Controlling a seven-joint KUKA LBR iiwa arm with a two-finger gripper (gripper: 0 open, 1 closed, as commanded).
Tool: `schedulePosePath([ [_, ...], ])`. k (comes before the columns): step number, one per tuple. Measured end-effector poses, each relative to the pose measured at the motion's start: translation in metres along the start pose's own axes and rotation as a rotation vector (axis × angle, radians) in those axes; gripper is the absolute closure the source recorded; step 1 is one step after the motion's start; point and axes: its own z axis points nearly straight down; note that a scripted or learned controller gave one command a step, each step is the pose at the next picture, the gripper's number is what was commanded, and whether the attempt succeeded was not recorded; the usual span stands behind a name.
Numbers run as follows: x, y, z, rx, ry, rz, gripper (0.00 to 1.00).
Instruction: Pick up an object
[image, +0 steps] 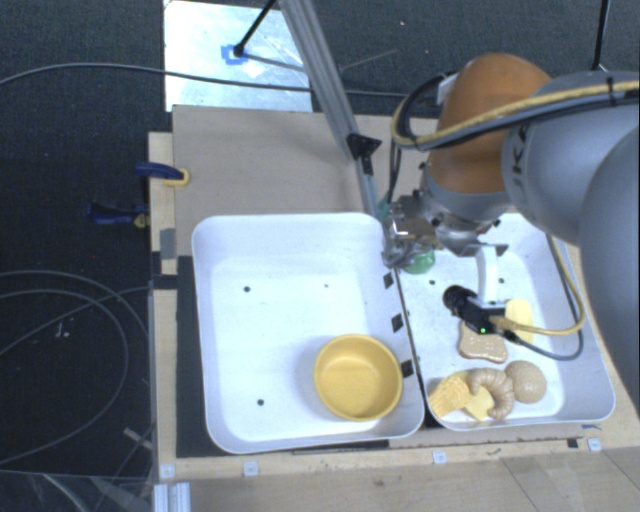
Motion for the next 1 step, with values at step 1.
schedulePosePath([
  [1,0.0491,-0.0071,0.0138,0.003,-0.001,0.002,1.0],
])
